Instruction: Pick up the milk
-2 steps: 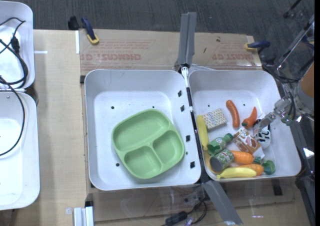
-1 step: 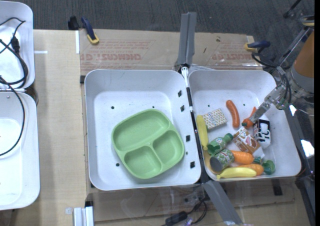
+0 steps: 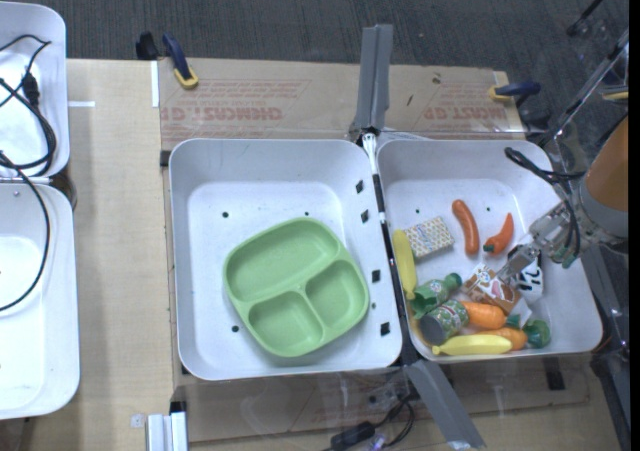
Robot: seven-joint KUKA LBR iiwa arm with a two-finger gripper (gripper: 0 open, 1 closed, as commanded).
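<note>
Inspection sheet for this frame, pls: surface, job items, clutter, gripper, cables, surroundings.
Surface: wooden bench with cardboard sheet under two white bins, left bin and right bin.
Job's things: milk carton, cow-patterned, at the right bin's right side, among the toy food.
Clutter: green divided plate in left bin; right bin holds sausage, chili, cracker box, corn, carrot, banana.
Gripper: gripper right over the milk carton; grasp not confirmed.
Cables: black cables over white trays at left; cable near the arm.
Surroundings: clamps on the bench's far edge; dark floor.
</note>
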